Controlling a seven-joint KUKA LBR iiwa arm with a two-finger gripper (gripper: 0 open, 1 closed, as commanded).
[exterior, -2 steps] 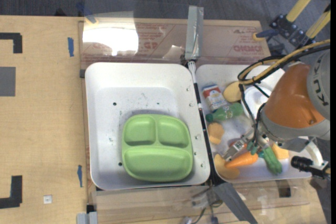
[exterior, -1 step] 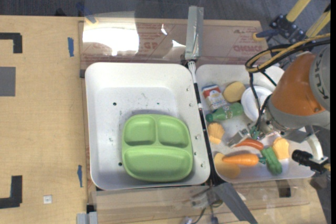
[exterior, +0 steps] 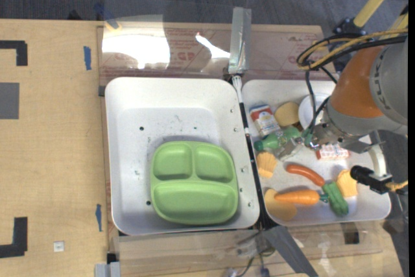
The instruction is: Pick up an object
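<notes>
The right bin (exterior: 379,207) holds several toy foods: an orange carrot with a green top (exterior: 299,196), a red chili (exterior: 305,172), a yellow piece (exterior: 266,164), another yellow piece (exterior: 347,183), a red-and-white carton (exterior: 262,119), a tan round piece (exterior: 286,114) and a green-wrapped item (exterior: 284,140). My gripper (exterior: 316,138) hangs low over the middle of this bin, just right of the green-wrapped item and beside a small red-and-white packet (exterior: 333,152). The orange wrist band (exterior: 356,91) hides much of the hand.
The left bin (exterior: 123,107) carries a green divided plate (exterior: 193,183) in its front half. A white disc (exterior: 307,111) lies at the back of the right bin. Black and yellow cables (exterior: 324,48) loop above the arm. A metal divider (exterior: 238,48) stands behind the bins.
</notes>
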